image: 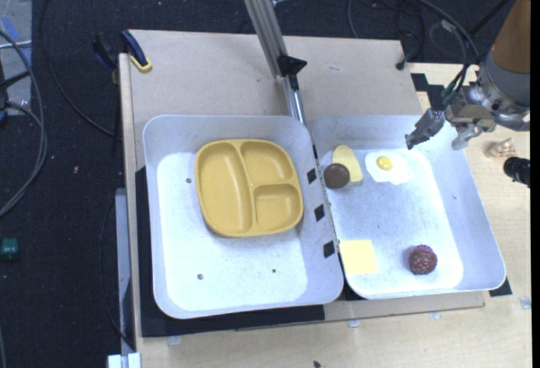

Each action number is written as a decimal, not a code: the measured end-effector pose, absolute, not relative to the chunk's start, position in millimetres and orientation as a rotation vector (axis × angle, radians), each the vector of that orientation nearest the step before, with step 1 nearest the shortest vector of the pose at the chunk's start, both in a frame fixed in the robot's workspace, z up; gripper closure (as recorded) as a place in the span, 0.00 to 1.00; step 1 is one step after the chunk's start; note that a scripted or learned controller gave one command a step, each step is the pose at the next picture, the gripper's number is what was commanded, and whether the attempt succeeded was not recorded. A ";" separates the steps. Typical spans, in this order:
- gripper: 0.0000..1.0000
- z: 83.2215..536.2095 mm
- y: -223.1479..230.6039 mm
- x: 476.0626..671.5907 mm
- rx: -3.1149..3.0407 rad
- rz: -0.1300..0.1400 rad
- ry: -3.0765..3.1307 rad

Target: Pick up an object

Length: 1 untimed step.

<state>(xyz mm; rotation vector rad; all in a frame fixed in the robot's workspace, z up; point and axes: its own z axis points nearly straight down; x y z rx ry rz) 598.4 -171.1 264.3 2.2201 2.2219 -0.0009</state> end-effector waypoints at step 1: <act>0.00 221.0 -168.1 596.6 2.224 -0.004 2.223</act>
